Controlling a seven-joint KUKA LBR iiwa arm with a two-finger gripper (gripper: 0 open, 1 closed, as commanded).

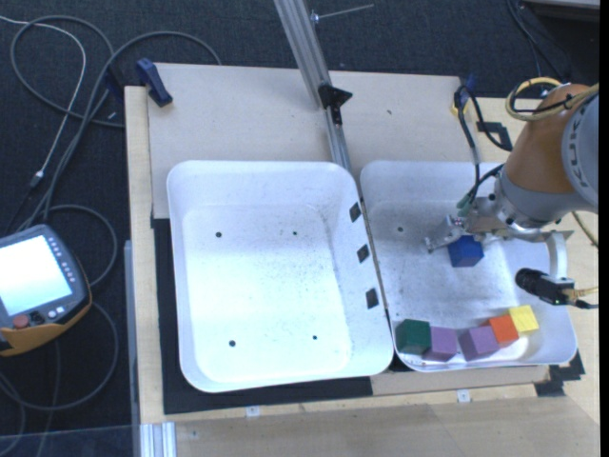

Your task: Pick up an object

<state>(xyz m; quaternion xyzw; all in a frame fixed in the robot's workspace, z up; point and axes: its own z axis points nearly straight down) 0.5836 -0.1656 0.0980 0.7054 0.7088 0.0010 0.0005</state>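
The arm (561,150) reached in from the right over the right bin (409,198), its orange band above the grey wrist. The left bin (266,265) lay beside it on the bench (247,103).

In the right bin, the gripper (463,234) sat low over a blue block (465,252), which lay near the middle of the bin floor, well apart from the other blocks. The block showed just under the gripper, touching it or nearly so. Whether it was pinched or merely beneath, I could not tell, nor could I tell how the gripper was set. So the pick looked to be at the grasping stage: the reach was done, the lift was left.

The blue block looked roughly cubic, with no clear long axis; its edges sat slightly turned against the bin walls.

Along the near wall lay a row: a green block (413,335), two purple blocks (442,343), an orange block (503,330) and a yellow block (523,319).
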